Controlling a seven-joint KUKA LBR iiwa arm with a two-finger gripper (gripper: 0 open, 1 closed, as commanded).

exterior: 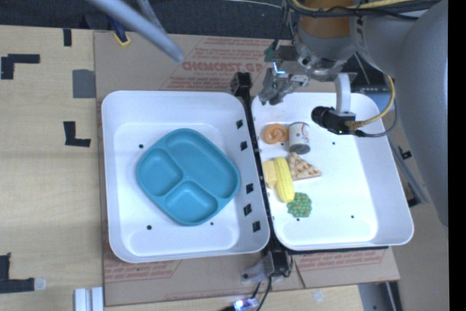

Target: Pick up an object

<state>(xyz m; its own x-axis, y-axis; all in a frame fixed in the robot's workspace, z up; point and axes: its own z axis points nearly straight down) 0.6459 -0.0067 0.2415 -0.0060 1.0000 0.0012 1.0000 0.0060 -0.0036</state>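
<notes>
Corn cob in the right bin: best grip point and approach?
Take the corn cob across its narrow width at mid-length, coming straight down. It lies flat, long axis running near-to-far in the bin. The pizza slice sits close on its right, the broccoli by its near end and the right bin's wall on its left, so finger room looks tight. The gripper hovers near the far edge.

Wooden bench (44, 178), black marks at frame left. Cardboard sheet (211, 58) on it, center. 2 white bins on cardboard: left bin (116, 156), right bin (364, 186), touching.
</notes>
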